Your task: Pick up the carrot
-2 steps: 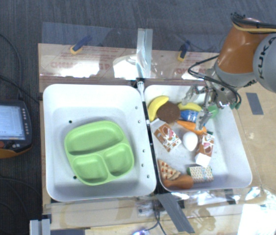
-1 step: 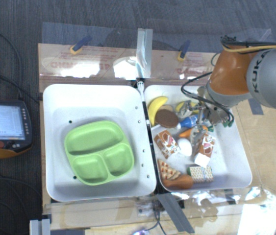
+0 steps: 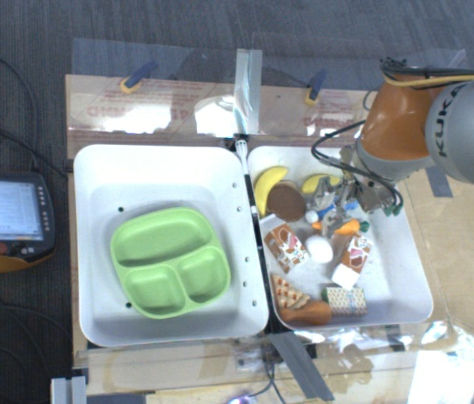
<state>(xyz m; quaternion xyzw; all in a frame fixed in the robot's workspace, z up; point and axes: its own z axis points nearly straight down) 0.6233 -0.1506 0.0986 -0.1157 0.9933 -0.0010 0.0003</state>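
The carrot (image 3: 348,226) is a small orange piece with a green tip. It lies in the upper middle of the right bin (image 3: 405,268), among other toy foods. My gripper (image 3: 336,200) hangs low over the bin just above and to the left of the carrot, at the end of the arm with its orange band (image 3: 396,124). The gripper's dark body hides part of the clutter beneath it. Nothing can be seen held in it.
Around the carrot lie a banana (image 3: 268,183), a brown round piece (image 3: 285,200), a white egg (image 3: 319,248), two small cartons (image 3: 285,244), a pizza slice (image 3: 285,291) and a sausage (image 3: 307,313). The left bin (image 3: 93,192) holds a green divided plate (image 3: 169,259).
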